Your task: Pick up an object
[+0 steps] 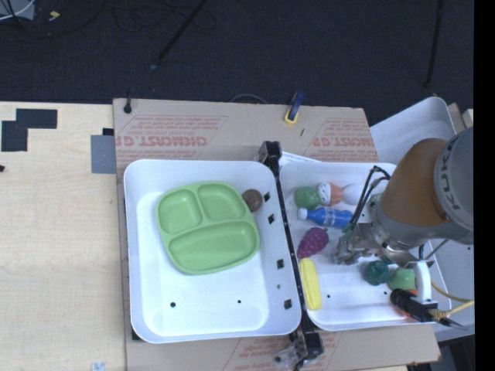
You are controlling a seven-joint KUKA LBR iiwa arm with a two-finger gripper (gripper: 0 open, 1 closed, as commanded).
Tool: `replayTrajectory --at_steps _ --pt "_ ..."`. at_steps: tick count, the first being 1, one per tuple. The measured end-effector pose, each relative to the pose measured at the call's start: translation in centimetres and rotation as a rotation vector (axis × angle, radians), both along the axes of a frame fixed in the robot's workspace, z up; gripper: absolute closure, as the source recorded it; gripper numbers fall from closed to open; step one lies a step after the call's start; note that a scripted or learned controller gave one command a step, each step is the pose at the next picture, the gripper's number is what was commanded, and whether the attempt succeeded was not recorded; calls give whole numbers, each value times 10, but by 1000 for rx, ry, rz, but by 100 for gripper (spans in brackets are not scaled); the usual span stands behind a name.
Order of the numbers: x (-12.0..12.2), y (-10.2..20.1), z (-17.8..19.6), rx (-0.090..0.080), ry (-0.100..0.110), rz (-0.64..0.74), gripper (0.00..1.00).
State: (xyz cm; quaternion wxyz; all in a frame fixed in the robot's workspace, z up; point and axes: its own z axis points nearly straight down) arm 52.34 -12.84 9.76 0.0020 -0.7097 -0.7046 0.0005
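Note:
My gripper [349,251] hangs low in the right bin [363,315], near its middle. A bunch of purple grapes [312,242] lies just to its left, and a blue bottle [326,217] lies just behind it. Along the bin's left wall is a yellow corn cob [309,282]. Right of the gripper, partly under the arm, sits a dark teal and green object [385,273]. Toward the back of the bin lies a green, white and orange toy [320,195]. Nothing shows in the gripper.
The left bin [155,300] holds a green divided plate [207,226] with a small brown ball [252,199] at the plate's right rim. A black divider [285,238] separates the bins. The grey arm with its orange band [414,192] covers the right bin's right side.

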Motion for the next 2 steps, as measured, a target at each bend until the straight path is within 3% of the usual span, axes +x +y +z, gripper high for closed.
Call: replayTrajectory --at_steps 2 --pt "-5 13 103 -2 -7 8 100"
